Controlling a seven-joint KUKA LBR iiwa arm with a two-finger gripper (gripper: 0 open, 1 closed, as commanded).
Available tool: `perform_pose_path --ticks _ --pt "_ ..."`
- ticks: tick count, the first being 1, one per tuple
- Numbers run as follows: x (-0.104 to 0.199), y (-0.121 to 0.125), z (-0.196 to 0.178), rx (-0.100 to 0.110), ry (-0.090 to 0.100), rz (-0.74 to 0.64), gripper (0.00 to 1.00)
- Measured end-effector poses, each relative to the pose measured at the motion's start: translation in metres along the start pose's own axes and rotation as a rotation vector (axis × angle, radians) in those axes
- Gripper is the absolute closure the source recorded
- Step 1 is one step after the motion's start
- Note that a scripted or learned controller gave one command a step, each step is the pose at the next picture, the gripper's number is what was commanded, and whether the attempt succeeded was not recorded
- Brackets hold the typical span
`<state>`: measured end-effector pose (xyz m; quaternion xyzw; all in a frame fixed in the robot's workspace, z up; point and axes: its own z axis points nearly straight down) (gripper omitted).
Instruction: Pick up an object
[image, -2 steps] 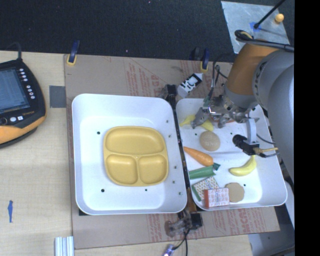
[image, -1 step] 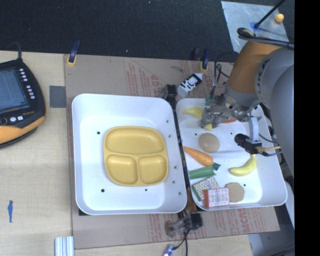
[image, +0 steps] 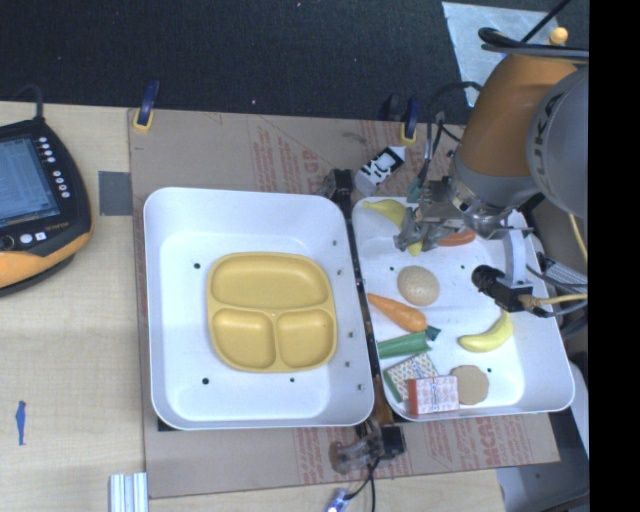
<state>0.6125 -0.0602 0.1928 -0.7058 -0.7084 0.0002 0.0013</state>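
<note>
Red-white packet (image: 433, 394) at right bin (image: 545, 385) front edge. Gripper (image: 420, 238) low at back, finger state unclear. Step: reaching; next, clean closure.

Two bins sit side by side on a mat (image: 250, 150) on the bench (image: 60, 380). The left bin (image: 170, 300) holds a divided tray (image: 271, 310) at its middle. The right bin (image: 545, 385) holds the rest: an egg (image: 418, 285) near the centre, a carrot (image: 396, 312) just left of it and a cucumber (image: 403, 344) below the carrot. A box (image: 424, 390) lies in the near left corner with a cookie (image: 469, 384) touching its right side. A banana (image: 487, 336) lies to the right, above the cookie. The end effector (image: 424, 235) hangs over the far part of this bin, behind the egg. A pendant (image: 35, 200) rests on the bench, well left of both bins.
</note>
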Motion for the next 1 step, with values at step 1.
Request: perform_pose_path --ticks 1 --pt "-0.0035 -0.0254 -0.0283 0.003 0.000 0.003 1.00"
